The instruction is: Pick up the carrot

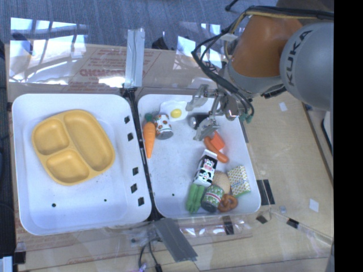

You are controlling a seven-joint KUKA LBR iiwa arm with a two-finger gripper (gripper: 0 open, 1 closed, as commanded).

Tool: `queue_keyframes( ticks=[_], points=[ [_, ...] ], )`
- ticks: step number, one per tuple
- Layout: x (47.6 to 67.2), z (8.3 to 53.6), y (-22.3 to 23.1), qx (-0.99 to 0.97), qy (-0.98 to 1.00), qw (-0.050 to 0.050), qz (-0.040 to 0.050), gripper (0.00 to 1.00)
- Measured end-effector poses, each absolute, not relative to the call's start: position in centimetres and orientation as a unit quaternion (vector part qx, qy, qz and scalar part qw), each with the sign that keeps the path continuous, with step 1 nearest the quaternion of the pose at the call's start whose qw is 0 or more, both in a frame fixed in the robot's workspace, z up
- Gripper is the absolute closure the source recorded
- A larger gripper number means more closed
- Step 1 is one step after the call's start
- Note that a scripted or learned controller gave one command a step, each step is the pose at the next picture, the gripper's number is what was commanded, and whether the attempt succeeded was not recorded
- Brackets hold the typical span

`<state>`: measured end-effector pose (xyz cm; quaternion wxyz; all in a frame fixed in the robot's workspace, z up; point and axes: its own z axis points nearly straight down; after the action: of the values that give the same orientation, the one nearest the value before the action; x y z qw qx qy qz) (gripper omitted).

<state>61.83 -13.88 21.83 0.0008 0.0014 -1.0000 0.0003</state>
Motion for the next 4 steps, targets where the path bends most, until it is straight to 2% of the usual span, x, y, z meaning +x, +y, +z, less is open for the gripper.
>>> queue_keyframes(
  ticks=[1,2,3,4],
  points=[
    [60.2,9.6,-21.1,-0.074,-0.997,0.005,-0.0008,0.00],
    [57.6,9.0,-20.0,-0.223,-0.975,0.001,-0.0003,0.00],
    [56.4,8.9,-16.7,-0.347,-0.938,0.004,0.0000,0.00],
    [64.7,9.0,-11.6,-0.389,-0.921,0.001,-0.0004,0.00]
  ],
)
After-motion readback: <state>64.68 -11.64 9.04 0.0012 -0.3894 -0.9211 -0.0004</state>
